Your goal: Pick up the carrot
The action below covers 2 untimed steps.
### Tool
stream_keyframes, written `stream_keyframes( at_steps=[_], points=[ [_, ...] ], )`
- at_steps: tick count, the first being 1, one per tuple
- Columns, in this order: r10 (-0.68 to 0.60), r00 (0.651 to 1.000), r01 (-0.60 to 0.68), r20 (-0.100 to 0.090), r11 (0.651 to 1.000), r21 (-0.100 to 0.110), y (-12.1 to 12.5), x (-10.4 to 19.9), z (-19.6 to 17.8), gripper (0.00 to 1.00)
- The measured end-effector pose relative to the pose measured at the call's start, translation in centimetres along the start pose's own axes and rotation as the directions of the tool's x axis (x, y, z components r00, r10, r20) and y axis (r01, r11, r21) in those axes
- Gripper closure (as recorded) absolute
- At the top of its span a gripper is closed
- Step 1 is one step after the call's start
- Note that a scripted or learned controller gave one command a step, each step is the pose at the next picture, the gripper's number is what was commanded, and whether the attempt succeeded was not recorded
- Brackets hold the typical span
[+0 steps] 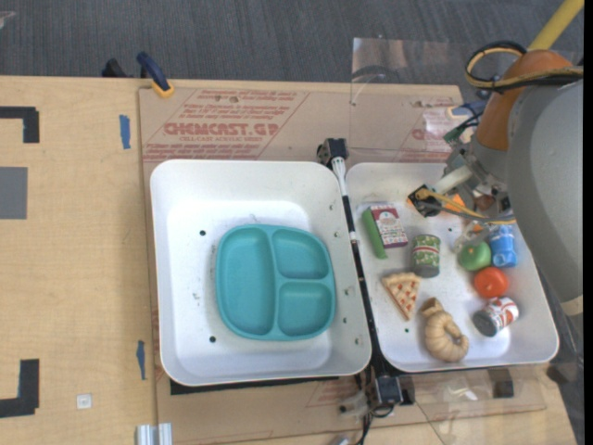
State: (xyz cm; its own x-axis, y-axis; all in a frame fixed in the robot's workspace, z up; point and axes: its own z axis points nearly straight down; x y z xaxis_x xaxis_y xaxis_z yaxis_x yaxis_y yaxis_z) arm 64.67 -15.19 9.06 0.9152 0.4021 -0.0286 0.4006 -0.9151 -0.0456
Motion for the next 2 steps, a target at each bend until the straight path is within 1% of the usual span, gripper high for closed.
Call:
stream_keyframes(
  at_steps=[1, 2],
  points=[
    [-0.006, 1.0, 0.005, -0.024, 1.0, -0.023, 0.1, 0.6, -1.1, 1.0],
    [0.006, 1.0, -0.006, 0.012, 1.0, -0.005, 0.2, -0.6, -0.2, 0.0]
  ],
)
